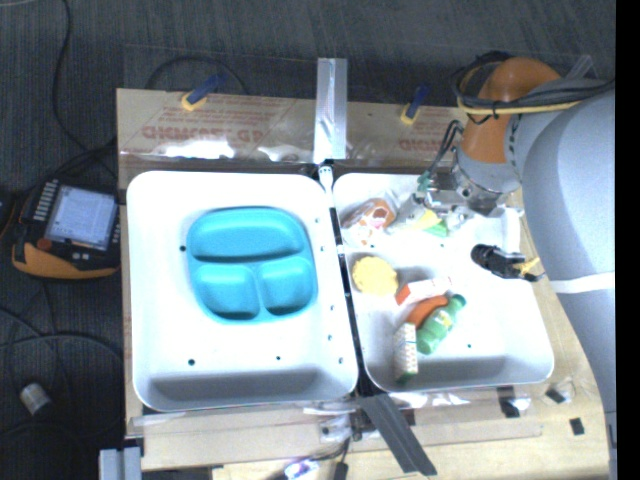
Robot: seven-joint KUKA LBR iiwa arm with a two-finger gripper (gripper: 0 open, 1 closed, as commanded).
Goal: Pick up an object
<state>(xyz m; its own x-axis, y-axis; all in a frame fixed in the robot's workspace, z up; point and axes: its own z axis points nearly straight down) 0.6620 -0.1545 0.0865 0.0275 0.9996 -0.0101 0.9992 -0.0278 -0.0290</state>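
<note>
My gripper (432, 206) is low over the far right corner of the right bin (500, 353). A small yellow-green thing (436, 225) lies right under or against it; whether it is held is hidden. To its left lies a round orange and white packet (368, 215). Nearer the middle of the bin sit a yellow round piece (373, 274), an orange carrot-like piece (424, 303), a green bottle (440, 328) and a white ribbed piece (405, 352).
The left bin (160, 368) holds a blue three-part tray (250, 261). A raised divider (340, 268) separates the two bins. The grey arm (580, 198) fills the right side above the bench.
</note>
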